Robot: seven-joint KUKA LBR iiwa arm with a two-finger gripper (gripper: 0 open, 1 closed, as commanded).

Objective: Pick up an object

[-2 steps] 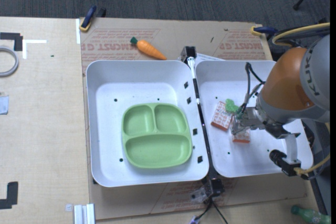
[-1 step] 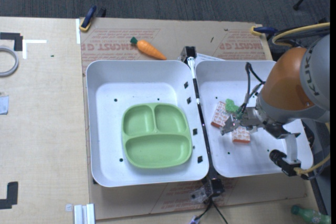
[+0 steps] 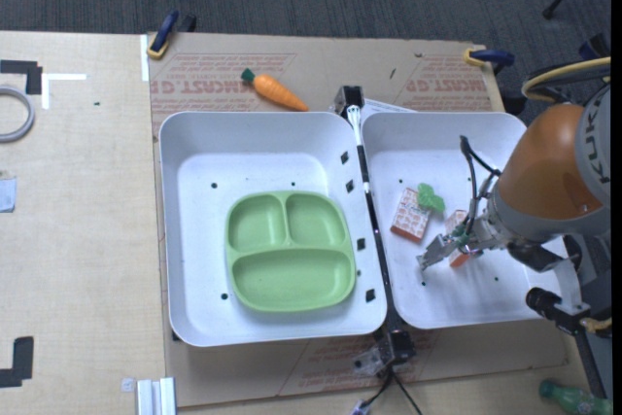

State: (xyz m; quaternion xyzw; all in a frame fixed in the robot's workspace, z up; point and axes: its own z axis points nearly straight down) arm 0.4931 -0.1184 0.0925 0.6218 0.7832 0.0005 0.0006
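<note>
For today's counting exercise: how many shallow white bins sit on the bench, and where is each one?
2. The left bin holds a green divided plate; the right bin, touching it, holds small items under the gripper. None appear hidden.

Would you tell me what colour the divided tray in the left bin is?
Pale green; the divided tray shows plainly in the camera view.

Cardboard sheet bears red lettering (upside down), perhaps "COAST".
</note>
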